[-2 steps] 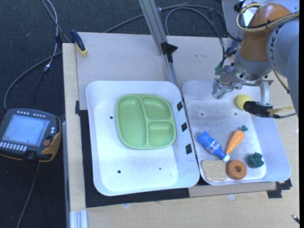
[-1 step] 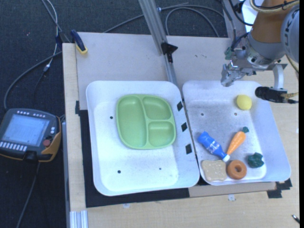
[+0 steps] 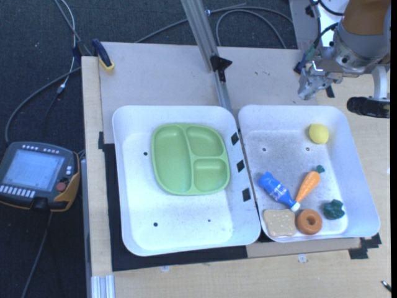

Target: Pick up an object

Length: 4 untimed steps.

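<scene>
1. The pincer [image 3: 312, 84] hangs over the bench [image 3: 161, 73] just beyond the far rim of the right bin [image 3: 356, 160]; nothing sits between its fingers; whether they are spread or pressed together I cannot tell.
2. The right bin holds a yellow lemon [image 3: 319, 133] near its far right corner, apart from the rest.
3. Toward the bin's near side lie a blue bottle [image 3: 276, 190] and an orange carrot [image 3: 307, 185], their near ends close together; a slice of toast [image 3: 278, 223] touches a brown doughnut [image 3: 308, 221]; a dark green piece [image 3: 334, 209] sits to the right.
4. The left bin [image 3: 133, 228] bears a green divided plate [image 3: 189, 158].
5. A teach pendant [image 3: 37, 176] lies on the floor, left of the bench.
</scene>
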Each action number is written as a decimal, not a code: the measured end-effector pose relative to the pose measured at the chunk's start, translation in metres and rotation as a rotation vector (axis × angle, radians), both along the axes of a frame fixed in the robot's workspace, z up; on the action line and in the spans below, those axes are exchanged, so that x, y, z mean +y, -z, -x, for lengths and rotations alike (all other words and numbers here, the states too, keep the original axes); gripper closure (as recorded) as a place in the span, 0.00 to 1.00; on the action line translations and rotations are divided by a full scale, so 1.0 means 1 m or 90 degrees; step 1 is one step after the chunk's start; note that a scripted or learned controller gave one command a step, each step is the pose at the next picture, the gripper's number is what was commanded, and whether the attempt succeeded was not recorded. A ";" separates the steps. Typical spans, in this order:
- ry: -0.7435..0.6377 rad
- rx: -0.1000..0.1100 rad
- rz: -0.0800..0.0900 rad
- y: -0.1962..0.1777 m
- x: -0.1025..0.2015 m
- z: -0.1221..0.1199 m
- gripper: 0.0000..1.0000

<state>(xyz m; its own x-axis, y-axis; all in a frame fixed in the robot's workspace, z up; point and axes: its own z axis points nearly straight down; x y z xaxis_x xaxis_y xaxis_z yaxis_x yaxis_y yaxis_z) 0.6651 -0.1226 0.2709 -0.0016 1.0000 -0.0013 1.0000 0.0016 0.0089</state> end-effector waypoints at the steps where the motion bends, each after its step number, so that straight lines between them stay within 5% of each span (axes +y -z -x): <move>1: -0.001 0.008 -0.002 0.014 0.042 0.021 1.00; 4: -0.002 0.008 -0.003 0.021 0.167 0.111 1.00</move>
<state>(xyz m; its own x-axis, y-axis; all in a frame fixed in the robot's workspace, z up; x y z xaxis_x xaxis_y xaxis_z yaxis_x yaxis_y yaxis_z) 0.5542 0.0440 0.2497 -0.0054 1.0000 0.0030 1.0000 0.0054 -0.0037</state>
